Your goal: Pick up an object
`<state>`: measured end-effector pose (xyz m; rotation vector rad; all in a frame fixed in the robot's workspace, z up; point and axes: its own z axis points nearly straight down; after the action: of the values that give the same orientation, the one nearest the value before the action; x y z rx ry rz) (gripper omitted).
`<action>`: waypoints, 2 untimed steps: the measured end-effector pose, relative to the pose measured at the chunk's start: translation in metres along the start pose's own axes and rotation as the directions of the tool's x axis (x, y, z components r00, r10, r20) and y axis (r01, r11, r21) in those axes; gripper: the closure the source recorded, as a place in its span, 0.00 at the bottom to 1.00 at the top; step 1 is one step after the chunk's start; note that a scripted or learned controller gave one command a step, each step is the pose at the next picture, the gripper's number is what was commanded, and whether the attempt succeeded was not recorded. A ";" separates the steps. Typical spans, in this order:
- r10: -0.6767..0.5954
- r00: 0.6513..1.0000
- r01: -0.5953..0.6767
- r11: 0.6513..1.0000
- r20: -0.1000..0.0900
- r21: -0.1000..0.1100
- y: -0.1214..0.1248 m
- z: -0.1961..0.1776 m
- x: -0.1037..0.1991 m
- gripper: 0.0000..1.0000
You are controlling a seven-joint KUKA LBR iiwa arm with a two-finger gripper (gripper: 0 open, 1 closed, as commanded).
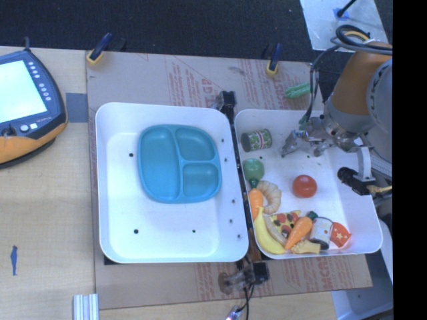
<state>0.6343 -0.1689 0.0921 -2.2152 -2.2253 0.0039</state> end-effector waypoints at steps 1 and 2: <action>0.000 1.000 0.000 1.000 0.001 0.003 -0.021 0.000 0.005 0.00; -0.001 1.000 0.001 1.000 0.000 0.003 -0.042 0.001 0.002 0.00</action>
<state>0.5926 -0.1672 0.0915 -2.2125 -2.2254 0.0077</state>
